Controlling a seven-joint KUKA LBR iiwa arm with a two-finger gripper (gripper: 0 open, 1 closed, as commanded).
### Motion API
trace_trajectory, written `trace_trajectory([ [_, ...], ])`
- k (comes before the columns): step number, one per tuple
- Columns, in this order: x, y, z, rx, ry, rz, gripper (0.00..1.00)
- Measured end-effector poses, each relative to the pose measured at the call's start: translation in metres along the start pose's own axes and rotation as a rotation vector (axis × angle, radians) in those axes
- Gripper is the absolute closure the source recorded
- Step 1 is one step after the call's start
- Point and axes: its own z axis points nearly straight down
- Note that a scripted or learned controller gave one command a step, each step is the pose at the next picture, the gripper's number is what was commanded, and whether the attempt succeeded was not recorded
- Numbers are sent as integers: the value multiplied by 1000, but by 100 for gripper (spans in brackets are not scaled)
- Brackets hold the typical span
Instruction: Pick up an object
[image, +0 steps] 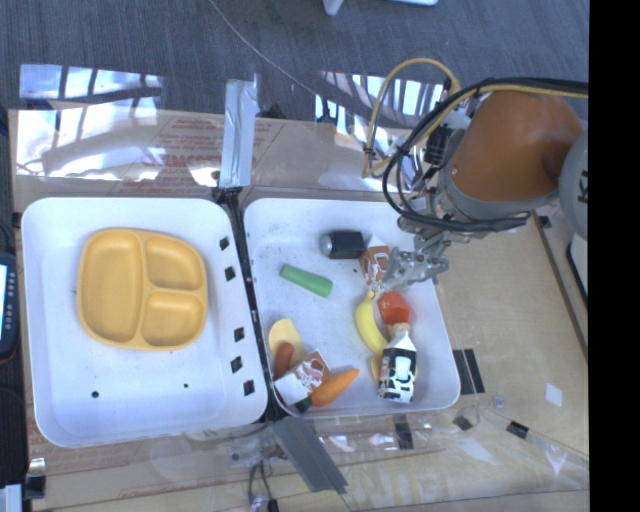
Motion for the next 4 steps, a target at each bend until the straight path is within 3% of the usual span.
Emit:
trace_trajectory([
  [1,-11,-63,4,-1,-1,-205,100],
  [2,-11,-63,3,-1,0,-204,0],
  [3,-25,-68,80,23,5,-122,0],
  [4,-7,-38,87,35,4,-5,0],
])
